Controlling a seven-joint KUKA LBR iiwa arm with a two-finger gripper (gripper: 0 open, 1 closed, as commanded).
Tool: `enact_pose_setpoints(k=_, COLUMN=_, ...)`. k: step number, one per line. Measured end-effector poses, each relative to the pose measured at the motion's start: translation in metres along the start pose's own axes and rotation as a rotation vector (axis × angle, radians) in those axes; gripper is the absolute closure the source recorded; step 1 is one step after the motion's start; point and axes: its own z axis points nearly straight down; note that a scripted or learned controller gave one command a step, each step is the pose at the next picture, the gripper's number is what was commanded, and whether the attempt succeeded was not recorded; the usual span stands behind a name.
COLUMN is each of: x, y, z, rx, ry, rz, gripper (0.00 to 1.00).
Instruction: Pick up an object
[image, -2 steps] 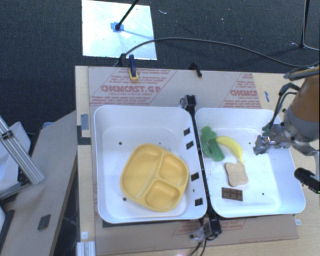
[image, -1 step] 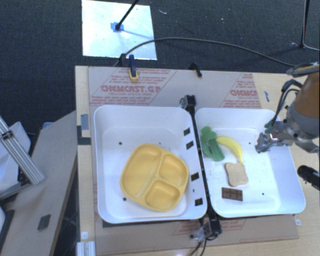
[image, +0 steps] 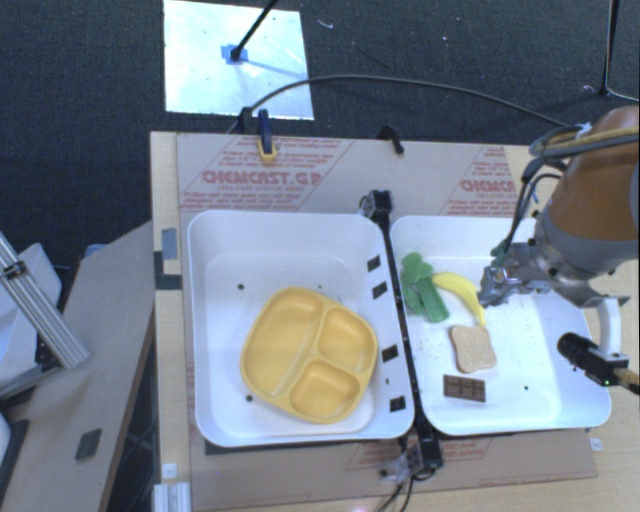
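Camera view: arm reaching in from right, pincer (image: 492, 287) hovering low in right bin (image: 575, 400), just beside banana (image: 458, 288) near bin's far edge. Pincer's state: cannot tell.

Judging approach step; next calling for closing on banana, lifting.

Counting: one banana, one green item (image: 423, 286), one toast slice (image: 472, 348), one chocolate bar (image: 464, 388); left bin (image: 215, 300) carrying one yellow tray (image: 308, 353).

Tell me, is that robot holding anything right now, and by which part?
Cannot be told. The gripper sits right by the banana end, but no hold is visible.
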Motion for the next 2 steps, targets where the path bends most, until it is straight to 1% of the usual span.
enact_pose_setpoints(k=1, x=0.062, y=0.002, z=-0.004, rx=0.0, ry=0.0, rz=-0.001, gripper=1.0)
enact_pose_setpoints(k=2, x=0.115, y=0.009, z=0.006, rx=0.0, ry=-0.001, rz=0.0, gripper=1.0)
